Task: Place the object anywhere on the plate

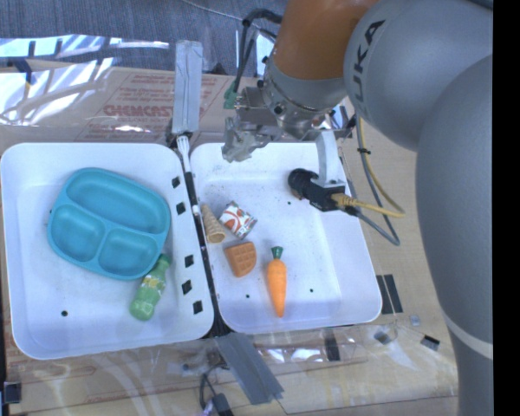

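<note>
ROBOT POISED ABOVE ITS PICKINGS: The pincer [240, 146] hangs up and to the right of the plate [108, 224], over the far rim of the neighbouring bin [334, 271]. We see nothing in its grasp. We cannot tell whether it is released or clenched, since the slanted view does not show that. The grey arm [399, 76] carrying it stretches away from the plate.

Nearest below the pincer, and just across the seam from the plate's right edge, lie a cone [212, 224] and a can [237, 220], just beside each other. A little nearer the camera sits a slice of bread [241, 258], and a carrot [277, 289] lies farther from the plate again.

The task names no object. We judge it to be one of these four, because the pincer waits over their bin, and all four are off the plate. They lie loose and flat, which we take to leave room for a grab from above. The cone and can, being so close, may crowd each other.

The plate rests level in its own bin [35, 306], its three hollows facing up and showing bare blue, ready to receive. A green bottle [149, 289] lies tilted against the plate's near right corner, touching the rim but not on it. We judge the pick is not yet made.
</note>
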Robot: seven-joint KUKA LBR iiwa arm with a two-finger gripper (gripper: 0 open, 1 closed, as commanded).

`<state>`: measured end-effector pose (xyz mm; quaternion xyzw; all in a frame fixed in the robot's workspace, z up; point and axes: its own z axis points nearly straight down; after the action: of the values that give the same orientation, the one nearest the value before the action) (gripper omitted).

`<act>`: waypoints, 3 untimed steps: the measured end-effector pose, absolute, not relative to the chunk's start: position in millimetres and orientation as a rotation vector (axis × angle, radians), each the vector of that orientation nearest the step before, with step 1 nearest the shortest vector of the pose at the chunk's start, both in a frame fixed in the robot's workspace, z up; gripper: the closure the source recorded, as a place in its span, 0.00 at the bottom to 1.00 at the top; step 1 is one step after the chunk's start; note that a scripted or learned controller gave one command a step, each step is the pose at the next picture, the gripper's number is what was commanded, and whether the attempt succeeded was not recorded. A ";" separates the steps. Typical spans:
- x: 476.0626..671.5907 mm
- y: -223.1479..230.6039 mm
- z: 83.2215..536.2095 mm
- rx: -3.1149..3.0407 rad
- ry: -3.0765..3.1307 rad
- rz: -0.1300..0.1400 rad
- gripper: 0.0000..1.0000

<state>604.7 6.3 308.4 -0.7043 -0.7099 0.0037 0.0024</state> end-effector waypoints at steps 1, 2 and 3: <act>567.4 65.9 265.2 -2.204 -2.231 0.010 1.00; 631.1 52.2 328.1 -2.213 -2.232 -0.002 1.00; 642.0 107.9 248.3 -2.204 -2.228 0.016 1.00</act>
<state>642.0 107.9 248.3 -0.7032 -0.7109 0.0050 0.0036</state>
